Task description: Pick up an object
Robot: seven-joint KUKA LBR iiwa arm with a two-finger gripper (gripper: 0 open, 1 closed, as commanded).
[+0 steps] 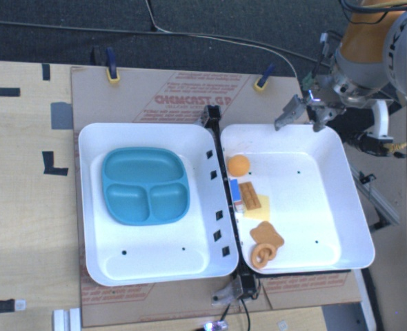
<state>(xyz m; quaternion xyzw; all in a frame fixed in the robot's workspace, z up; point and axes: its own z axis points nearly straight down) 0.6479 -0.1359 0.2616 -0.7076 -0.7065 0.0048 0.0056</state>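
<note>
Nearest the camera, a brown pretzel-shaped toy [265, 243] lies in the right bin [328, 185], close to that bin's front left corner. Just behind it rests a yellow slab [259, 211], with an orange-brown bar [250, 195] lying across its upper edge and a blue block [235, 193] against the bin's left wall. Behind these, an orange ball [239, 165] sits apart from the stack, also near the left wall. All five items are grouped along the left side of the right bin. The left bin [148, 254] carries a blue divided plate [146, 185], set toward its rear half. Both bins rest side by side on a cardboard sheet [183, 95] clamped to the surface. The gripper [301, 112] hangs over the rear rim of the right bin, well apart from every item. Its jaws stand spread wide, with nothing between them and touching none of the objects.
</note>
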